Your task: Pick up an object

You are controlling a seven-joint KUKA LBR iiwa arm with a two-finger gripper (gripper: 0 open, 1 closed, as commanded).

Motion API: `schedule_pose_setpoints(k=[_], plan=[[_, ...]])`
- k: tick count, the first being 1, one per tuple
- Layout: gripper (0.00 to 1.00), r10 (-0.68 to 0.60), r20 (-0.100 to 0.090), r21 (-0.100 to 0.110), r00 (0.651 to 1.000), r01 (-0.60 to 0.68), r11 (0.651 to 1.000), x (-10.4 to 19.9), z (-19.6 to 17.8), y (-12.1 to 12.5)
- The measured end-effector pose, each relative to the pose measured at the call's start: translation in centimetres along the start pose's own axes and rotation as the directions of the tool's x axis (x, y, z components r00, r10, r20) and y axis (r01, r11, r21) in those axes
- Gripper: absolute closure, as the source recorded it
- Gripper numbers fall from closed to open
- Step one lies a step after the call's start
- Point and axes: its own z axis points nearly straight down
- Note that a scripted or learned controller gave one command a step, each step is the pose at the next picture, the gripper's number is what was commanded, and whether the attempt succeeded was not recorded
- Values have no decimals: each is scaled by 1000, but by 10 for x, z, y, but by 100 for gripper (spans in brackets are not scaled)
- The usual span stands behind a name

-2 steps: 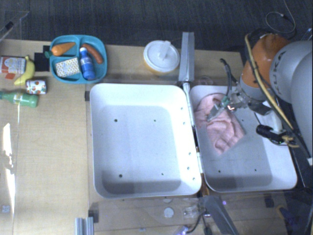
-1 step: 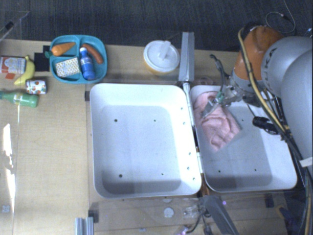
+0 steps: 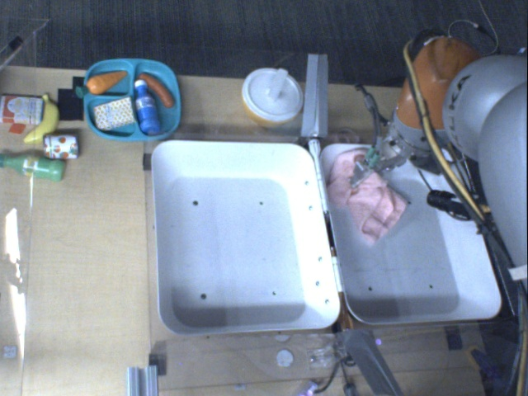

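Grey arm (image 3: 487,130) bent over pink cloth (image 3: 367,196) (right bin).

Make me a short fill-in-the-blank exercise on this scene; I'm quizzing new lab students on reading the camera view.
1. The pink cloth lies in the ____ bin of the two as the camera sees them.
2. The gripper is above the ____ cloth.
3. The blue tray sits on the bench beyond the ____ bin.
4. The lidded cup has a ____ lid.

Missing words: right; pink; left; white
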Motion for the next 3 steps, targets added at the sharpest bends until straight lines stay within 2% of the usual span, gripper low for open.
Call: schedule_pose_setpoints(k=[1,2,3], plan=[[100,-118,-6,1,993,118,993,22,-92,13],[100,-146,-7,2,989,146,989,26,-101,14],[100,-180,-7,2,984,180,984,42,-98,22]])
